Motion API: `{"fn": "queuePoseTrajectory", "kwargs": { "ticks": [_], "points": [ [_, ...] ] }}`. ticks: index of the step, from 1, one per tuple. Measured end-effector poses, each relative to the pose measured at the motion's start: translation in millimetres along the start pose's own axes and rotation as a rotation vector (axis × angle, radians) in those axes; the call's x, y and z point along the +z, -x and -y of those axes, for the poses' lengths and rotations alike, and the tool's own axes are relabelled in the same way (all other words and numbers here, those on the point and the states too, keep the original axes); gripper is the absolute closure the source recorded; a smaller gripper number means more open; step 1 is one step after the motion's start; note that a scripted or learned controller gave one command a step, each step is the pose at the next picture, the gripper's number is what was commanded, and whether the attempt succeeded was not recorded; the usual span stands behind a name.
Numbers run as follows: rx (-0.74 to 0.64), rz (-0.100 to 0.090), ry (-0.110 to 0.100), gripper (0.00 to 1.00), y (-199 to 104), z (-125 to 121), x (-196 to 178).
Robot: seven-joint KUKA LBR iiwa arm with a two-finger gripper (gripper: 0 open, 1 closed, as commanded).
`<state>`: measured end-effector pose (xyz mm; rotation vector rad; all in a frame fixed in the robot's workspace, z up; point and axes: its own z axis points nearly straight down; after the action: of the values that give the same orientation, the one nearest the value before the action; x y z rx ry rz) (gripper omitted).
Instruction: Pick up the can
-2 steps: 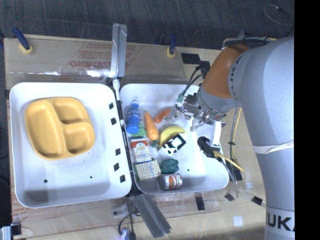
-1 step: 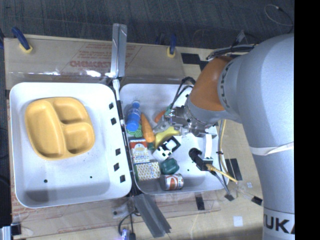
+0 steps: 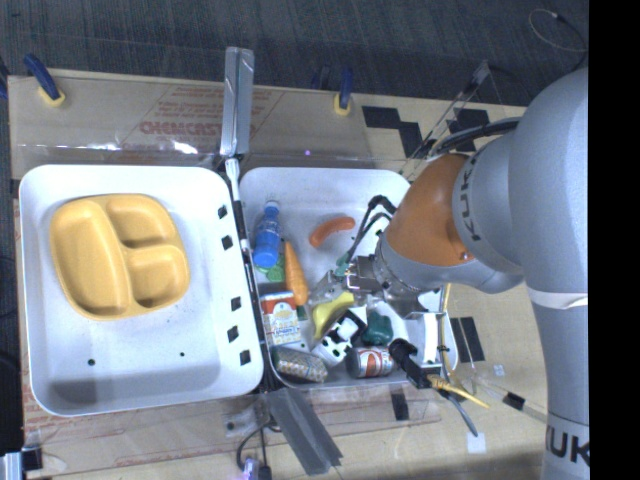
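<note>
The can (image 3: 374, 362) lies on its side at the six o'clock edge of the right bin (image 3: 300, 180), beside a black-and-white block (image 3: 341, 337). The hand (image 3: 352, 286) hangs over the clutter at the can's eleven o'clock, above a banana (image 3: 329, 314); I cannot tell its grip. A yellow tray (image 3: 118, 254) sits in the left bin (image 3: 40, 368).

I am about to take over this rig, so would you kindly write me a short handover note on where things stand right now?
Gripper: low in the right bin, among the clutter near the banana; nothing visibly between its fingers.
Can: lying on its side at the right bin's near edge, beside the dice, apart from the gripper.
Other items: blue bottle, carrot and sausage in the right bin; yellow tray in the left bin.
Done: arm is down in the bin.
Left: grasp the can and lift it.
</note>
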<state>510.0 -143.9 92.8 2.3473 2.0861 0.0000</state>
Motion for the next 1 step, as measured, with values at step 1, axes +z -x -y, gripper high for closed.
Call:
{"fn": "queuePoseTrajectory", "kwargs": {
  "ticks": [1],
  "points": [
    [0.090, 0.000, -0.004, 0.00, -11.3, -72.5, 1.3]
  ]
}}
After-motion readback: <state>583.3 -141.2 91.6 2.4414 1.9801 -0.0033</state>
